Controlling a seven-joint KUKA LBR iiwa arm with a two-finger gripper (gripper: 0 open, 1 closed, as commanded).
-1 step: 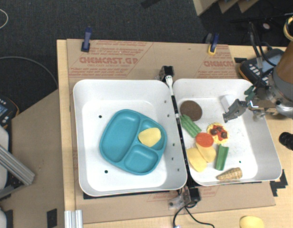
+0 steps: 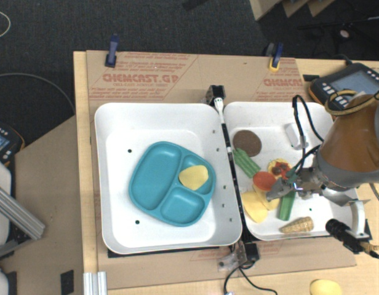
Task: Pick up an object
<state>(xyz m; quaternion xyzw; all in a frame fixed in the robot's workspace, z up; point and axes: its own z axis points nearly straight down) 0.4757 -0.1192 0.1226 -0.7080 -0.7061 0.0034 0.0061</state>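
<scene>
The gripper [image 2: 287, 188] is reaching into the right bin [image 2: 272, 112] among a red tomato [image 2: 264, 180], a green cucumber piece [image 2: 285, 206] and a yellow slice [image 2: 256, 206]; whether it is pinching anything, I cannot tell. One brown disc [image 2: 247, 142], one green pod [image 2: 245, 163] and one cone [image 2: 298, 225] are lying nearby. In the left bin [image 2: 112, 165], one teal divided plate [image 2: 168, 183] is carrying one yellow chip [image 2: 193, 177].

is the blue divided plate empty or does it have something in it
Not empty: the blue plate holds one yellow piece in its upper right compartment.
</scene>
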